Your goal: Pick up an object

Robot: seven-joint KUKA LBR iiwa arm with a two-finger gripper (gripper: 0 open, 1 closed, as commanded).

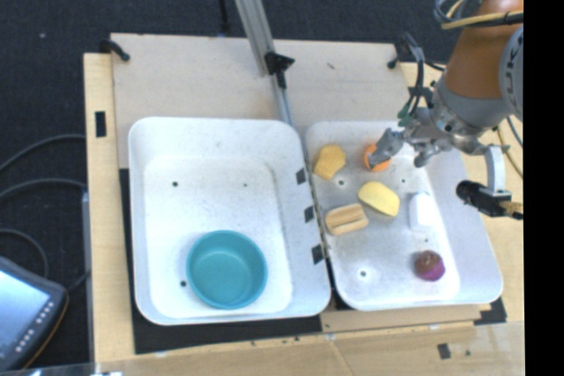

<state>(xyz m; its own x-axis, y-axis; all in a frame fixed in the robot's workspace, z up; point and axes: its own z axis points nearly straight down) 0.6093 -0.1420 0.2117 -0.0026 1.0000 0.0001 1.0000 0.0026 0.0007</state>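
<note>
My gripper [404, 151] hangs over the back of the right bin [398, 285], fingers spread apart and nothing between them. A small orange piece [376, 159] lies at the tip of the left finger [388, 143], partly covered by it. In the same bin lie a yellow chunk [330, 161], a yellow rounded piece [379, 198], a tan block [345, 218], a white object [421, 210] and a purple ball [429, 265].
The left bin [176, 145] holds a teal bowl [226, 269] near its front. A metal post [251, 4] slants up behind the gap between the bins. The bin divider [313, 198] runs close to the yellow chunk and the tan block.
</note>
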